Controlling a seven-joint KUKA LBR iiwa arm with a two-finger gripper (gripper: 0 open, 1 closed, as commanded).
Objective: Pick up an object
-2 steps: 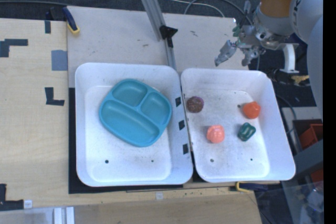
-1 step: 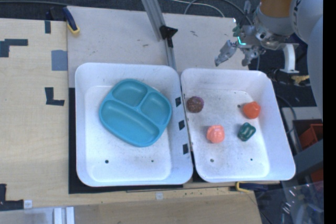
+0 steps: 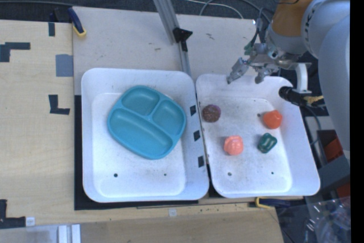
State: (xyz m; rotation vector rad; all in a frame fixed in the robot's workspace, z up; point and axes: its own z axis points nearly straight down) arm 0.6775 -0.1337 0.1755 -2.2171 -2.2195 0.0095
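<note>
The gripper (image 3: 246,73) hangs over the far rim of the right bin (image 3: 296,182) with its 2 fingers spread wide and nothing between them. The 4 candidates lie below it on the bin floor: a dark brown ball (image 3: 211,113) near the left wall, an orange ball (image 3: 272,119) toward the right, a pink fruit-like piece (image 3: 233,145) in the middle and a small green object (image 3: 267,143) just beside it. The left bin (image 3: 94,179) carries a blue divided plate (image 3: 147,121). The main risk, as I judge it, is rolling: the round pieces could skid away if a finger lands off-centre. The brown ball sits close to the wall, so a finger may strike the rim. The pink and green pieces lie near each other, and a wide descent could nudge 1 while closing on the other.
</note>
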